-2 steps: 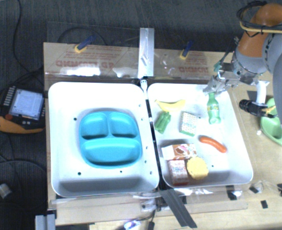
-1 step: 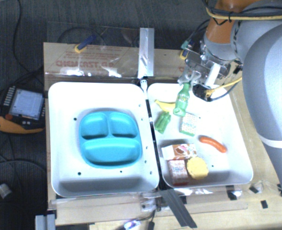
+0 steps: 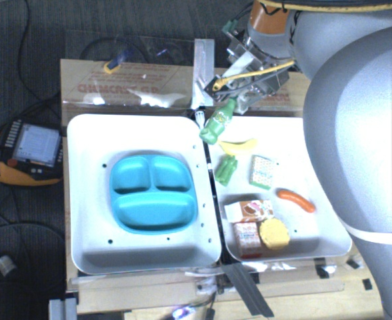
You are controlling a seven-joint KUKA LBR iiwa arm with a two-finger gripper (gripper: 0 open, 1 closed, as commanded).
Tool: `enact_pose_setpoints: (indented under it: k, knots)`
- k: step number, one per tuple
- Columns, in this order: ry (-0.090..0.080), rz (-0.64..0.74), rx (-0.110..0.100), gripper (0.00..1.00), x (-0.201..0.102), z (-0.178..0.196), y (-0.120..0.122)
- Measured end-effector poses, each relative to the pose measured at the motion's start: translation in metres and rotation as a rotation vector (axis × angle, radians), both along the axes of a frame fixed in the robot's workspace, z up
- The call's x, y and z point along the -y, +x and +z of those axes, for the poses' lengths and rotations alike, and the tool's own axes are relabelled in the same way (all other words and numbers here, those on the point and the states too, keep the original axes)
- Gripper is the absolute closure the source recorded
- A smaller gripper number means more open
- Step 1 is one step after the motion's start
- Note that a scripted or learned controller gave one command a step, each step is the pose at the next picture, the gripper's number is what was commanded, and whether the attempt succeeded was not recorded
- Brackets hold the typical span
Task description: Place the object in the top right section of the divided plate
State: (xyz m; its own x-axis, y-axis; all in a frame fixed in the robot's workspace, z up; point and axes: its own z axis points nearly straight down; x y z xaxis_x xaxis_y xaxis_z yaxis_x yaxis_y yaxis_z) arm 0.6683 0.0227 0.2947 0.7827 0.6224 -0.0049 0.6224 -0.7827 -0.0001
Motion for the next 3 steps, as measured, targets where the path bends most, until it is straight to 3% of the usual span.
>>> enact_pose_setpoints:
  k: [1, 2, 3]
  knots:
    - [-0.001, -0.044, 0.001, 1.00, 0.019, 0.101, -0.041]
    - [0.003, -0.111, 0.000, 1.00, -0.046, 0.138, -0.014]
    - [0.001, -0.330, 0.000, 1.00, -0.035, 0.138, -0.068]
